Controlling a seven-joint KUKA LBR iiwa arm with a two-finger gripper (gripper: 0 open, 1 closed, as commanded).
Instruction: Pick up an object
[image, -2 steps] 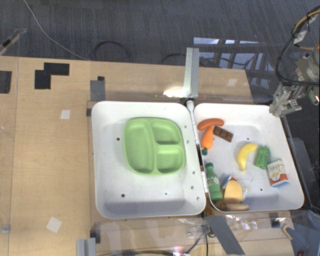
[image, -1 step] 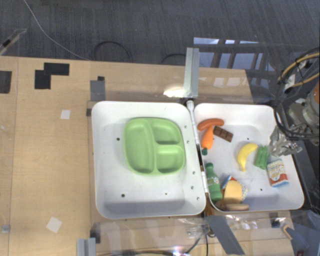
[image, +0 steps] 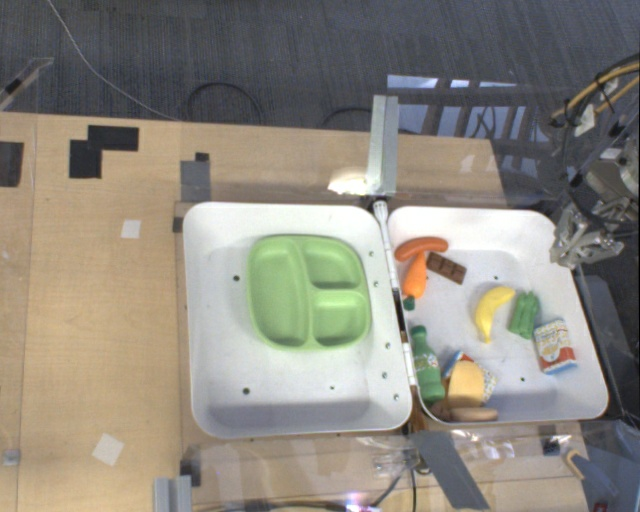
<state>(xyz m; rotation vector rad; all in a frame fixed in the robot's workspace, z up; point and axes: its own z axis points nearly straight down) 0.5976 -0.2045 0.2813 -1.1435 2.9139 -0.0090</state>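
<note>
Broadly, two white bins are set side by side on the bench: the left bin (image: 215, 400) is occupied by a green divided plate (image: 305, 291), while the right bin (image: 520, 225) is scattered with toy food. From larger to smaller, a green bottle (image: 425, 364), a yellow banana (image: 490, 309), an orange carrot (image: 414, 277) and a brown chocolate bar (image: 446, 267) are seen there. The gripper (image: 583, 240) is poised at that bin's upper right rim; whether it is released or clenched cannot be told.
</note>
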